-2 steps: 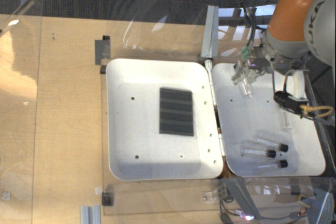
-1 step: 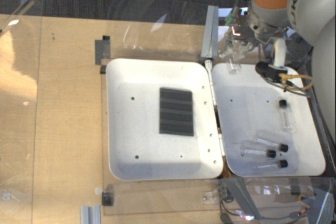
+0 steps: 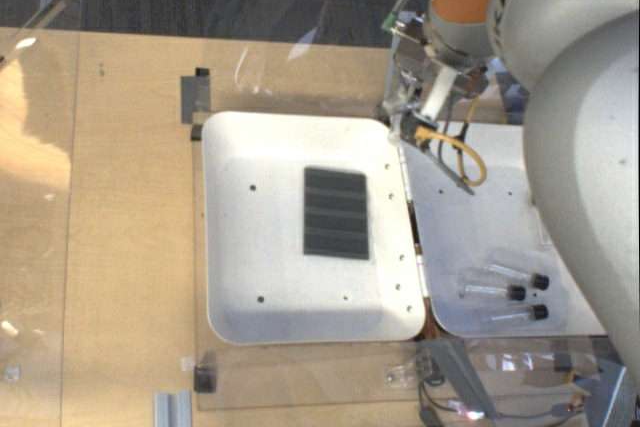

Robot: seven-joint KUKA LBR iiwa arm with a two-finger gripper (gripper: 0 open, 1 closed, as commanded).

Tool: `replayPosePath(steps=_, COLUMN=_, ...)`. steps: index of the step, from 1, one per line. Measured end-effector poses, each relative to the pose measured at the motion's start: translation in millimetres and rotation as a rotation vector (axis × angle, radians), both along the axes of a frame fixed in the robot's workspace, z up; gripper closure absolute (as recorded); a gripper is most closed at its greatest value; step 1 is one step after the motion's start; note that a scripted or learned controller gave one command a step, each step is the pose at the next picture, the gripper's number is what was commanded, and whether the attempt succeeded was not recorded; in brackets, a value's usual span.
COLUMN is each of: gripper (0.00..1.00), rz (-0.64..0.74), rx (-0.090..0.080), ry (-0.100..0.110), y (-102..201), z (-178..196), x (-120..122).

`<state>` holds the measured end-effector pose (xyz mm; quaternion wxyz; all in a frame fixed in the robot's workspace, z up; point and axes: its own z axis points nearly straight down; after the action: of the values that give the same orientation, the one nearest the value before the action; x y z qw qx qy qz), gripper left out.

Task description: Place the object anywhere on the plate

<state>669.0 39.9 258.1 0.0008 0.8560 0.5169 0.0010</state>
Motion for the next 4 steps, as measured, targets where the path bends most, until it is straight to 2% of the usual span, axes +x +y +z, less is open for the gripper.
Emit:
replayPosePath(steps=1, gripper=1.00, rz=0.484, rx=0.001, ry=0.000, y=29, z=-74, x=0)
replayPosePath(steps=2, gripper=1.00, rz=0.572, rx=0.000, ry=-0.005, y=95, z=-5, x=-8)
replayPosePath(steps=3, gripper=1.00, rz=0.697, rx=0.000, ry=-0.003, y=150, z=34, x=-83)
replayPosePath(steps=4, gripper=0.00, rz=0.696, rx=0.000, ry=-0.003, y=150, z=33, x=-83)
